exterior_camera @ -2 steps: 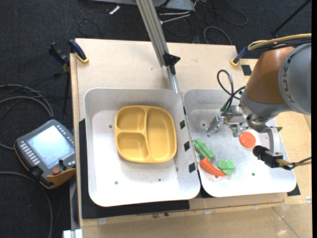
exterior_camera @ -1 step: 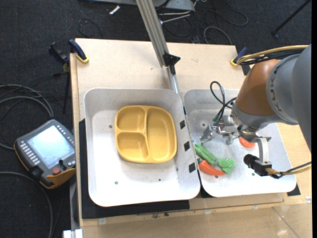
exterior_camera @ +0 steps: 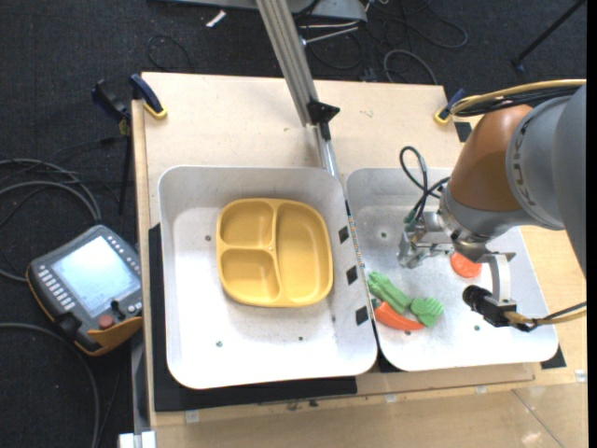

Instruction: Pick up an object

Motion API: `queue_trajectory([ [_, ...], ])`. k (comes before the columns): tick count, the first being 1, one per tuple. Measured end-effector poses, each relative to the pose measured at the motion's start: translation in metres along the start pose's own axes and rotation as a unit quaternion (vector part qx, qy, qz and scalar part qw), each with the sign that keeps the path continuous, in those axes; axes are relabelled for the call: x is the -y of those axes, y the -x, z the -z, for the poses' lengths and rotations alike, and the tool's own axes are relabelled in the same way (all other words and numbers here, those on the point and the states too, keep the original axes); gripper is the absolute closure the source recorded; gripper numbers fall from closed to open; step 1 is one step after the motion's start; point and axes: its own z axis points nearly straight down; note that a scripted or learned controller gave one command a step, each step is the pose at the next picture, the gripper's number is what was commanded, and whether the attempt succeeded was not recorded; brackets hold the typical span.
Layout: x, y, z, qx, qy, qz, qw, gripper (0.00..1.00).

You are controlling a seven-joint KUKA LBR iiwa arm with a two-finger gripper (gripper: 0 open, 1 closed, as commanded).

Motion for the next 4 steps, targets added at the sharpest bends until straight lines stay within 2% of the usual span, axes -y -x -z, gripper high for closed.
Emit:
queue_trajectory([
  [2, -0.015, -0.007, 0.098, 0.001, 0.002, 0.002, 1.0, 1.0],
  [3, -0.016, -0.007, 0.125, 0.0, 0.002, 0.002, 1.0, 1.0],
  [4, -0.017, -0.063, 0.133, -0.001, 0.001, 0.005, 1.0, 1.0],
])
